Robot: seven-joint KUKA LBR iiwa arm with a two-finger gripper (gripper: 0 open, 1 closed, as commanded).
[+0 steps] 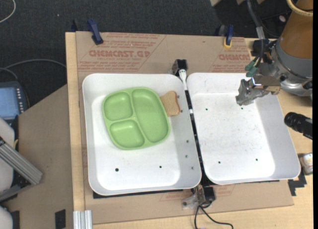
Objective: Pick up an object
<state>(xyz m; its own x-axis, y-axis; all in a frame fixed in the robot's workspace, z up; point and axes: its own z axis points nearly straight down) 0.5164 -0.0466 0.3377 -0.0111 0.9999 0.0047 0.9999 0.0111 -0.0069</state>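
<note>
Two bins side by side on the counter [74, 123], divided plate [136, 118] in the left bin [139, 178], sponge [171, 103] touching the plate's right rim, hand [245, 95] over the right bin's [248, 173] far edge

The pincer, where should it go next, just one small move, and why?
Probably a move across toward the left bin. The pincer hangs over the upper right part of the right bin, while the things to pick, a green divided plate and a small tan block touching the plate's right rim, both lie in the left bin.
</note>
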